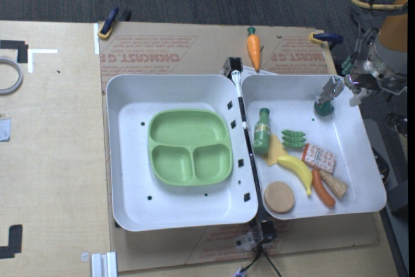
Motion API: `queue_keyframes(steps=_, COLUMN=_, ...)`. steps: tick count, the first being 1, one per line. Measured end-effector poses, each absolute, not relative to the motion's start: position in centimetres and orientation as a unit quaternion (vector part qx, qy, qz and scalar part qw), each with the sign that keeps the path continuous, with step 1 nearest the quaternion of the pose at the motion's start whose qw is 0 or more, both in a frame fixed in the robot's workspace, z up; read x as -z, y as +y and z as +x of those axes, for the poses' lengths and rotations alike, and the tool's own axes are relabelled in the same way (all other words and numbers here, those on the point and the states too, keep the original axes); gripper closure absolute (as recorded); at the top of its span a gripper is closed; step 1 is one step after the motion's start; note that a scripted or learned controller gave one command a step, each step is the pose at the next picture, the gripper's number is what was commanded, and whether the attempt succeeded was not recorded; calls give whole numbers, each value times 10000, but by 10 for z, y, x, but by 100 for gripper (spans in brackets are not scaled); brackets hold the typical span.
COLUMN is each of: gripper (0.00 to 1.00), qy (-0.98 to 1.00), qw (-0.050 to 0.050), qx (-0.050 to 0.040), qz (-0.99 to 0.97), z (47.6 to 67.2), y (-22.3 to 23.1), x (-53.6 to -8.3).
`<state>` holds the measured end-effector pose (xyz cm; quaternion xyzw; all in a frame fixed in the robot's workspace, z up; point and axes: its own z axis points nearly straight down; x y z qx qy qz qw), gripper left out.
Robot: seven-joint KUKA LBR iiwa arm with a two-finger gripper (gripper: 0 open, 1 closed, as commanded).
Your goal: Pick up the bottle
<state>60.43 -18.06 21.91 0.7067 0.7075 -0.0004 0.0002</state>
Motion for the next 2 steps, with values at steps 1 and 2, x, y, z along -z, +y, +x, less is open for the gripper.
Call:
queue_keyframes(steps=1, gripper=100, qy=7084, qw=11, qx=5, qz=7058, z=605, y=-181, x=-229)
queue_keyframes(steps=2, gripper=100, qy=7733, qw=4, qx=3, qz=6341, z=536, y=-223, x=-232)
